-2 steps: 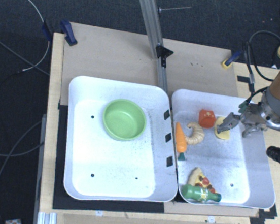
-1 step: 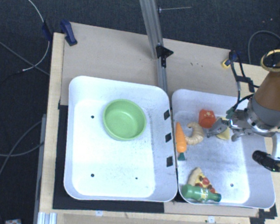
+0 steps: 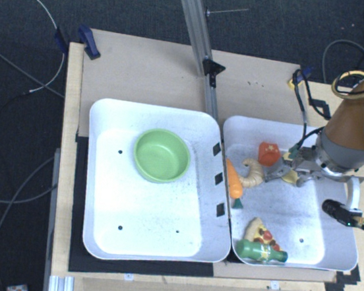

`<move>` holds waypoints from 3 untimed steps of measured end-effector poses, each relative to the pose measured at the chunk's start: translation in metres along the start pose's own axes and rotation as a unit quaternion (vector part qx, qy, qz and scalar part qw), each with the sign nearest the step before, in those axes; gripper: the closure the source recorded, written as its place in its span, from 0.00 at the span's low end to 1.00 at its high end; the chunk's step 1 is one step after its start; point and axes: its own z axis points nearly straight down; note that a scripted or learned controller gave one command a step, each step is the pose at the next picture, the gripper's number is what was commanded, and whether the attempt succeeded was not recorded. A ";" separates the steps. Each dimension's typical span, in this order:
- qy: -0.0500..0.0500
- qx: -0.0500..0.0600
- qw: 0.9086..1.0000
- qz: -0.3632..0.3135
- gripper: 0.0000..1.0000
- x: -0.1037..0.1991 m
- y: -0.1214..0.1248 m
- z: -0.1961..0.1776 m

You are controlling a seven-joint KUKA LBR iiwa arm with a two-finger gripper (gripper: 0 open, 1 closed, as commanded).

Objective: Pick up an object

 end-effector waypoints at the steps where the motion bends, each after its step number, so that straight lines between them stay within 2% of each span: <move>1: 0.000 -0.003 1.000 0.000 1.00 0.000 0.002 -0.014; 2: -0.004 -0.011 1.000 -0.001 1.00 0.005 -0.002 -0.061; 3: -0.004 -0.011 1.000 -0.001 1.00 0.006 0.000 -0.112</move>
